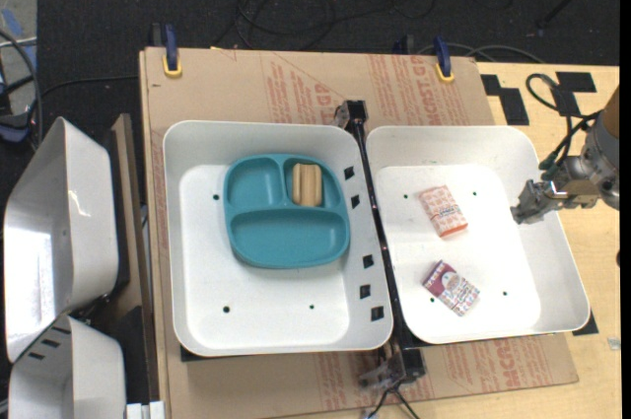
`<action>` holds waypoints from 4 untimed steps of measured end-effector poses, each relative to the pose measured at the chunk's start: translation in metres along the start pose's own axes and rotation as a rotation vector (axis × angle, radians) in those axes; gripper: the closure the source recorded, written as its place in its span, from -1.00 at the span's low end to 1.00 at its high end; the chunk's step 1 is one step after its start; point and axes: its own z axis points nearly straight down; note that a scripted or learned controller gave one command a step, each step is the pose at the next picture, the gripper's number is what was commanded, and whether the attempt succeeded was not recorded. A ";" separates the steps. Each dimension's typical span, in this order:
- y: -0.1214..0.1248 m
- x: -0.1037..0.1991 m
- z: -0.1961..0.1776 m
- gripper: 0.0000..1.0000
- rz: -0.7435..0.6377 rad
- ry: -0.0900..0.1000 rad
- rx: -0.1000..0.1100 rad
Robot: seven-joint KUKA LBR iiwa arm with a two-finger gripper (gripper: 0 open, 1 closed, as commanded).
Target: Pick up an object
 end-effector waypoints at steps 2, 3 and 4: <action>0.006 0.112 -0.003 1.00 -0.003 0.002 0.003; 0.011 0.161 -0.004 1.00 -0.003 0.002 0.004; 0.017 0.213 -0.003 1.00 -0.003 0.002 0.004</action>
